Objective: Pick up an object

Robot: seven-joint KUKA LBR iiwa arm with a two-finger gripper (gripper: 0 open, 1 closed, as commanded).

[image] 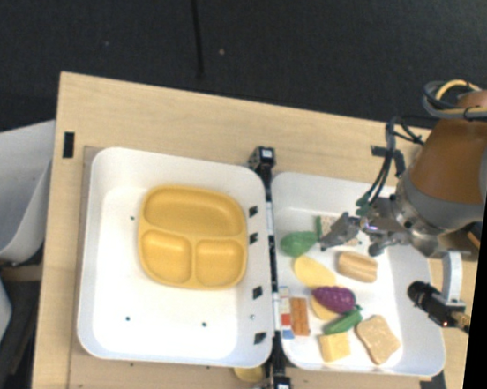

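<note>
Gripper (356, 233) over right bin (418, 359); claw state cannot be told. Bun (357, 266) nearest: probably light, rigid plastic; grasp across its width.

Grey arm with orange band reaching in from the frame's right edge, wrist angled down-left, pincer (356, 232) at centre right
</note>
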